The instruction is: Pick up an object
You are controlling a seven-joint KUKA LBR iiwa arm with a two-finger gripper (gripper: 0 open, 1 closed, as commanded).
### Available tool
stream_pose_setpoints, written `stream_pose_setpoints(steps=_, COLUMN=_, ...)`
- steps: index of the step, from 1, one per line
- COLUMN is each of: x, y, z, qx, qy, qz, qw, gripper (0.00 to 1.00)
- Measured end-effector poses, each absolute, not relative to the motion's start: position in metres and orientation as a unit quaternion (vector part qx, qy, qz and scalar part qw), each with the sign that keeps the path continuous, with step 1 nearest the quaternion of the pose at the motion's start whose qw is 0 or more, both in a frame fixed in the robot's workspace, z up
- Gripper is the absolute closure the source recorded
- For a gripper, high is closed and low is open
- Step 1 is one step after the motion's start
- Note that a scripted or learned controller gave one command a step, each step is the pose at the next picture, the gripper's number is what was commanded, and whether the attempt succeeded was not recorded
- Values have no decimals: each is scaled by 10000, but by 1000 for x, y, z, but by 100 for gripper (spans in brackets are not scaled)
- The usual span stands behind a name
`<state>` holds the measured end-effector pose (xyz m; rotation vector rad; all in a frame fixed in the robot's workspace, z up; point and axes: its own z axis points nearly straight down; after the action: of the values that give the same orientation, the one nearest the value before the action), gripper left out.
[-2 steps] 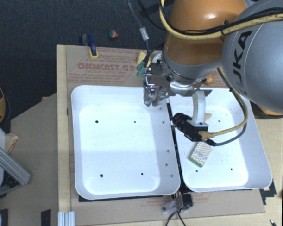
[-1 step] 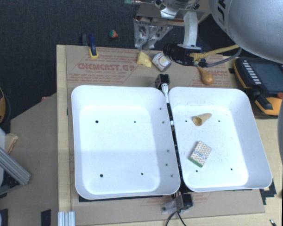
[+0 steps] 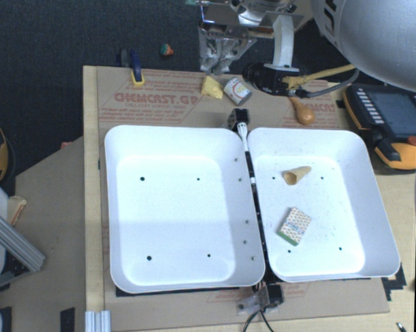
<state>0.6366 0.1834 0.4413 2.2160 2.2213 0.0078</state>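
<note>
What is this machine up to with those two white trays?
The grey robot arm's gripper hangs beyond the bins, above the brown bench near a yellow wedge and a small grey-and-orange block. It holds nothing that I can see. In the right white bin lie a tan cone-shaped piece and a small patterned box, both untouched.

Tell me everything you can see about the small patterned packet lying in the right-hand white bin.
The small flat rectangular packet looks like a paper or card wrapper, pale with a fine multicoloured speckled print and a green edge along its lower left side. It lies flat on the floor of the right shallow white bin, turned at a slant to the bin's walls, in the nearer half of the bin. Nothing touches it; the tan cone-shaped piece lies apart from it, farther back. Any print on it is too small to read.
</note>
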Motion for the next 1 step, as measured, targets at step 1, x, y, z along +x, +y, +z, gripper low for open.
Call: stream_pose_setpoints(steps=1, x=637, y=184, z=452, qx=7057, qy=7085, qz=43, qw=34, gripper=100)
